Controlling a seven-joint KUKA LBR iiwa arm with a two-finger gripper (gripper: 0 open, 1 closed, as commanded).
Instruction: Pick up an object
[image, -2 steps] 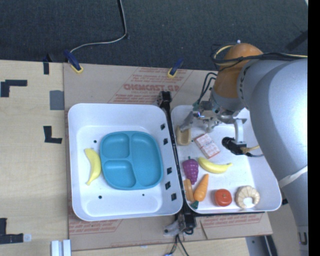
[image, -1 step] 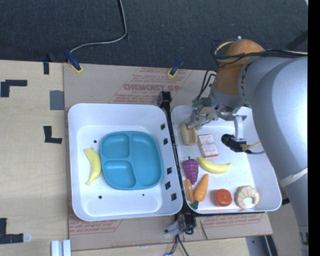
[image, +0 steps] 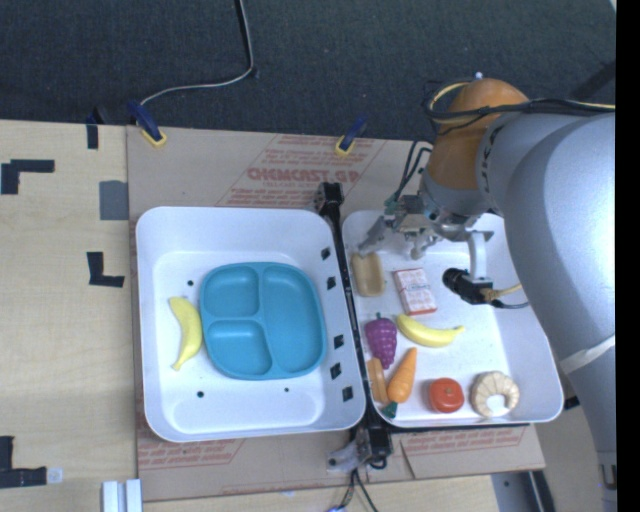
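Note:
My gripper (image: 393, 241) hangs over the back of the right bin (image: 528, 352), its fingers spread open with nothing between them. Just below it lie a tan bread piece (image: 367, 273) and a small red-and-white box (image: 413, 290). Further forward in that bin are a yellow banana (image: 430, 331), purple grapes (image: 381, 338), an orange carrot (image: 402, 372), a red tomato (image: 446, 394) and a pale doughnut (image: 495, 392).
The left bin (image: 160, 240) holds a blue divided plate (image: 262, 320) and a second banana (image: 185, 332) by its left wall. A black divider clamp (image: 329, 200) sits between the bins. The arm's grey bulk (image: 560, 220) covers the right side.

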